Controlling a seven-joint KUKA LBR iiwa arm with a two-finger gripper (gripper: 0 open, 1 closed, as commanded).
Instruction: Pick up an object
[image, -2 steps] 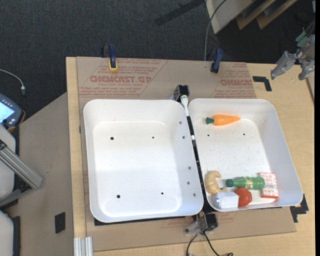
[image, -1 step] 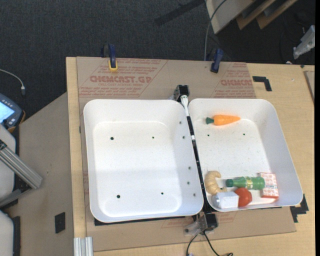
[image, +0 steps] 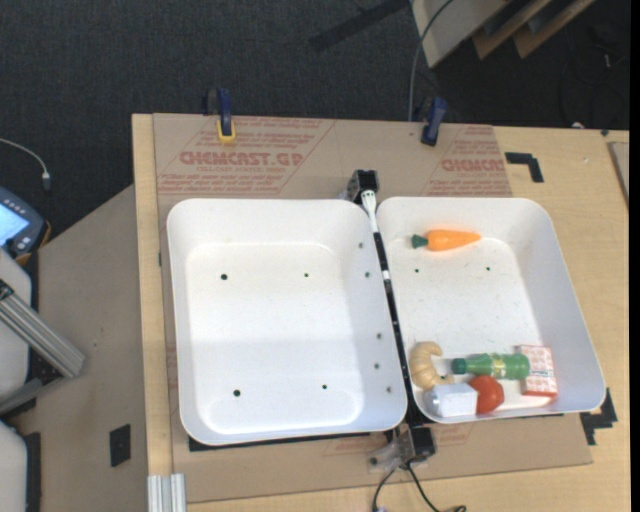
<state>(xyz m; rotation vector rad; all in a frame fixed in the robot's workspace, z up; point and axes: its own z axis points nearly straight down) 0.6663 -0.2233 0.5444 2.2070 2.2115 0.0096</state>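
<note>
- End effector: nowhere to report a state from; cannot tell whether spread or pressed together.
- Right-hand white bin (image: 560, 300): carries every loose object.
- Toy carrot (image: 447, 239): alone near the far wall of that bin, lying flat, long axis running left to right across the view, green leafy end toward the divider between the bins, orange body toward the right; well apart from the other items.
- Green bottle (image: 492, 366): lying on its side near the front wall, long axis also left to right, narrow cap end toward the left, thick end against the box.
- Small red-and-white box (image: 538, 371): at the bottle's right end, touching it, close to the front-right corner.
- Red tomato-like piece (image: 488, 394): just in front of the bottle, touching it.
- White block (image: 455, 402): beside the red piece on its left, against the front wall.
- Beige, knobbly piece (image: 426, 364): left of the bottle's cap, near the divider.
- Left-hand white bin (image: 190, 300): beside the right one, rims meeting along the middle.
- Desk (image: 160, 200): brown cardboard sheet beneath both bins, held by a blue clamp (image: 433, 121) at the far edge.
</note>
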